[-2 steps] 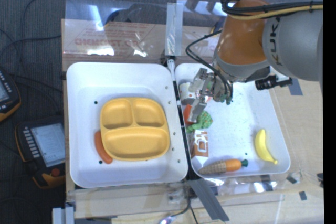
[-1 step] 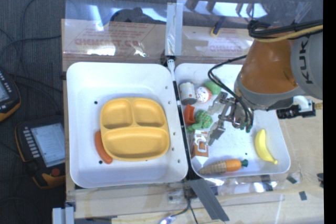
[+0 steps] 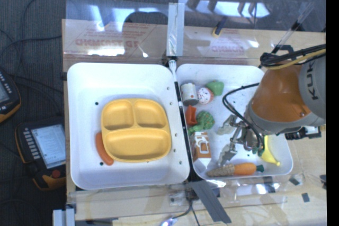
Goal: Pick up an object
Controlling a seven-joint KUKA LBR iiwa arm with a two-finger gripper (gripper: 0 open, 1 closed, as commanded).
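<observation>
Orange-banded arm with its gripper (image 3: 231,150) low in the right bin (image 3: 286,166), fingers parted and empty, carrot (image 3: 244,169) at its 5 o'clock; nothing is lifted yet.

So the arm (image 3: 312,87) is looking like your typical grey KUKA, with part of the black lettering showing on the shell. A fat glossy orange band (image 3: 278,100) is wrapping around above the wrist. Black cables (image 3: 288,55) are looping over the top, plus one thin black one curling alongside. The gripper (image 3: 235,143) is showing bare metal, pretty skeletal, silvery linkages everywhere.
</observation>
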